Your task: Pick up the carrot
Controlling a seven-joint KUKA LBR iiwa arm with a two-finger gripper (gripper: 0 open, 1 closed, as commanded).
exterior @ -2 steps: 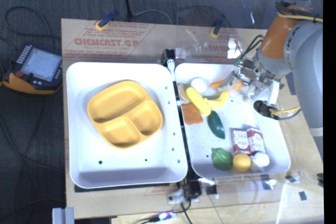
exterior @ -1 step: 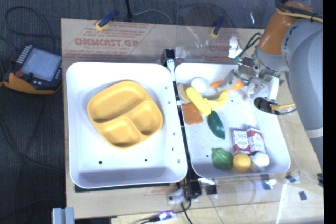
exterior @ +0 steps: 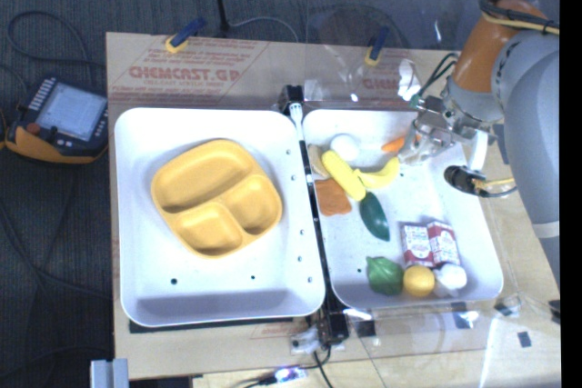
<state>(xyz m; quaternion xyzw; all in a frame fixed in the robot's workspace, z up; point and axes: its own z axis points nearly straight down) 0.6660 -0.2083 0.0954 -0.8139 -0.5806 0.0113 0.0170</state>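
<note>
The carrot [exterior: 393, 144], a small orange piece, lies near the back wall of the right bin [exterior: 482, 223], just right of the yellow banana [exterior: 350, 174]. My gripper [exterior: 424, 141] hangs low over the bin's back right part, right beside the carrot's right end. Whether it touches the carrot I cannot tell. The arm with its orange band [exterior: 479, 50] comes in from the upper right.
The right bin also holds a white egg [exterior: 344, 145], an orange slab [exterior: 332, 196], a dark green vegetable [exterior: 374, 216], a green pepper [exterior: 384, 275], a lemon [exterior: 418, 281], a white ball [exterior: 451, 277] and a red-and-white packet [exterior: 429, 243]. A yellow divided plate [exterior: 216, 195] sits in the left bin [exterior: 145, 286].
</note>
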